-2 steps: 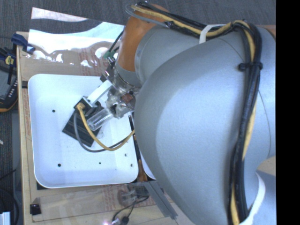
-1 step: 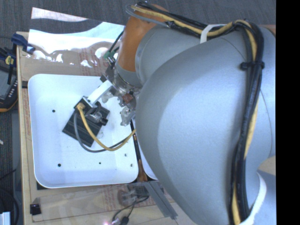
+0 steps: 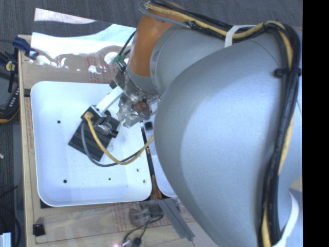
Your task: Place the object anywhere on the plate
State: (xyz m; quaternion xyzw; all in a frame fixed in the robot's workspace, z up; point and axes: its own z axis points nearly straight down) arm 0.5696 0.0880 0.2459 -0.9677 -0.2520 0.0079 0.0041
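Well to the left, a yellow-and-black tool [image 3: 7, 103] lies at the edge of the pale wooden table [image 3: 31, 217], with a blue clamp [image 3: 19, 46] above it at the corner. Next comes the shallow white plastic left bin [image 3: 51, 187], its floor dotted with a few small dark holes, and a crinkled clear plastic sheet [image 3: 67, 55] lies along its far side. The gripper [image 3: 129, 115] hangs low over the upper right part of that bin, and from where I stand I cannot tell how wide it is or whether it has anything. Above it sits the orange band [image 3: 145, 40], then the huge grey arm [image 3: 226, 138] with yellow and black cables [image 3: 284, 112] running along it. Only a sliver of the white right bin [image 3: 162, 187] peeks out beneath, and where the object for the plate lies I cannot tell.
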